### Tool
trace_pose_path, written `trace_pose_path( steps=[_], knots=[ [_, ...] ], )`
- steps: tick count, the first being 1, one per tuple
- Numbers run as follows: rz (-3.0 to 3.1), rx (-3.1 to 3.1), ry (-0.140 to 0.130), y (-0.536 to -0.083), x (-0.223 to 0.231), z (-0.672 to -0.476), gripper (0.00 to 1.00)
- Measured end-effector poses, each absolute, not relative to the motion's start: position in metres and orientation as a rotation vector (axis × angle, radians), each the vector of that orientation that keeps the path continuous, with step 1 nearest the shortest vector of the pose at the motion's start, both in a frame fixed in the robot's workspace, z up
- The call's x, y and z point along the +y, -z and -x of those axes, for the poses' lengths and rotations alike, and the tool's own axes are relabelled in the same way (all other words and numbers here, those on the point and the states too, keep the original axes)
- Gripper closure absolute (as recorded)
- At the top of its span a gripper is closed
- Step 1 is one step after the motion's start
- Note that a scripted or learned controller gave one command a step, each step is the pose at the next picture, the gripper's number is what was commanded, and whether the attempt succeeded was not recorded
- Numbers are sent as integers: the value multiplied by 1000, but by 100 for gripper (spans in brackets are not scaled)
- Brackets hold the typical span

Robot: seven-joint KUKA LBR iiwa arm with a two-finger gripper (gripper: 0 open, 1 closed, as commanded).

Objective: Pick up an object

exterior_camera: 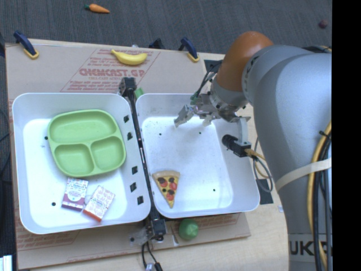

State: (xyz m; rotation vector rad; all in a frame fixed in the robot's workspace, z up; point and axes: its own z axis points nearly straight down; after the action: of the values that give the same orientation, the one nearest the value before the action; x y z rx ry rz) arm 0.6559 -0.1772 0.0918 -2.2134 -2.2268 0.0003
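Observation:
A pizza slice (167, 188) lies near the front left of the right bin (225, 191). In the left bin (28, 208) sit a green divided plate (86, 140) and two small packets, one purple (75, 194) and one red (99, 202). My gripper (189, 115) hangs over the back of the right bin, below the orange wrist band (240, 61). Nothing shows between its fingers, and it is well behind the pizza slice.
A toy banana (129, 56) lies on the cardboard behind the bins. A green ball (188, 228) rests in front of the right bin. A small carrot (97, 8) lies on the floor. Clamps (26, 44) hold the board's corners. The grey arm (287, 112) covers the right side.

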Motion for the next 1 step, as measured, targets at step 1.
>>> trace_pose_path(
  steps=[1],
  knots=[
    [2212,-2226,-3,-92,-139,-657,0]
  ],
)
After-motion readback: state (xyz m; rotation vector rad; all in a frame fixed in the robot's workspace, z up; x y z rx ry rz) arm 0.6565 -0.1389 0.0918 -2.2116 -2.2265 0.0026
